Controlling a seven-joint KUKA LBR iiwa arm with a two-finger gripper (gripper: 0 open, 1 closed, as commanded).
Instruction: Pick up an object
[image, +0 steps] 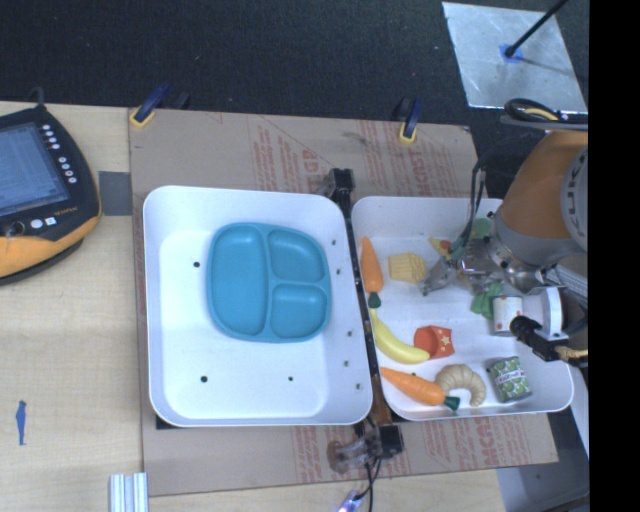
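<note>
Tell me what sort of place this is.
Probably a robotics lab test bench: two white bins clamped to a cardboard sheet, toy food such as a banana, and a teach pendant beside them.

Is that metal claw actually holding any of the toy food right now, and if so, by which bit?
Nothing, as far as the view shows. The gripper hangs in the right bin, its tips beside the yellow corn piece, with no item between them.

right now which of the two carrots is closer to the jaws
The carrot lying along the right bin's left wall, beside the corn piece. It sits level with the gripper; the other carrot lies at the bin's near edge, by the croissant.
</note>
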